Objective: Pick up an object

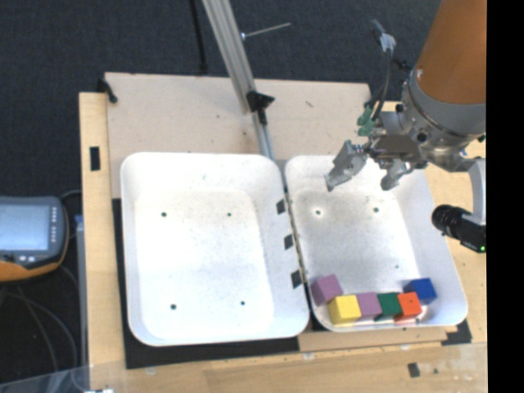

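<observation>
two white bins sit side by side on the bench, and i'm taking the right bin (426,211) as my landmark. my gripper (363,175) hangs over that bin's far end, above its upper rim area, with the grey arm (446,97) and its orange band reaching in from the right. the two fingers (341,170) are spread apart with clear space between them — nothing sits in the gap, so i have hold of nothing. all the blocks lie at the near end of the right bin, well apart from the gripper: a purple block (327,287) toward the near-left corner, then a row along the near wall — a yellow block (345,309), another purple one (369,304), a green block (389,304), an orange block (408,304) and a blue block (421,289) at the near-right. the left bin (131,219) lies just beside the right bin, their walls touching.
</observation>
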Robot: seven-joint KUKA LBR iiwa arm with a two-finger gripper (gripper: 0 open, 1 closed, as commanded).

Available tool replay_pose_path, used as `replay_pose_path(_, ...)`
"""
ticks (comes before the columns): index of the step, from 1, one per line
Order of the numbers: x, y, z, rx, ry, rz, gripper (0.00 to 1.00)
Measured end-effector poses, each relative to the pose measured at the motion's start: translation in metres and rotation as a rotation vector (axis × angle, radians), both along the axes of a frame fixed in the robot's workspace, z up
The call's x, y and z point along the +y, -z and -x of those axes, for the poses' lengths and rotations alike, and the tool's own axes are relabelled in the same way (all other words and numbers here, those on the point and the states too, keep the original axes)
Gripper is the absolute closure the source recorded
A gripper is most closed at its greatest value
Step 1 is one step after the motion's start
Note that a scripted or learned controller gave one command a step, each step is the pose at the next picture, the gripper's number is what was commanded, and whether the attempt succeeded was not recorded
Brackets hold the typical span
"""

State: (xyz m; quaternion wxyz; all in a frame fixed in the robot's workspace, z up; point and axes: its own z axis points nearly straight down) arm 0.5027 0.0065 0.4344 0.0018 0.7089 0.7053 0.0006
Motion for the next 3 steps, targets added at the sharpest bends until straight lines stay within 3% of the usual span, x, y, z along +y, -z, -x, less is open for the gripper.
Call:
replay_pose_path(1,-0.021,-0.118,0.019,-0.009,-0.012,-0.001,0.00)
replay_pose_path(2,0.035,0.019,0.002,0.010,-0.010,-0.001,0.00)
replay_pose_path(3,-0.010,-0.081,-0.021,-0.008,-0.003,0.000,0.00)
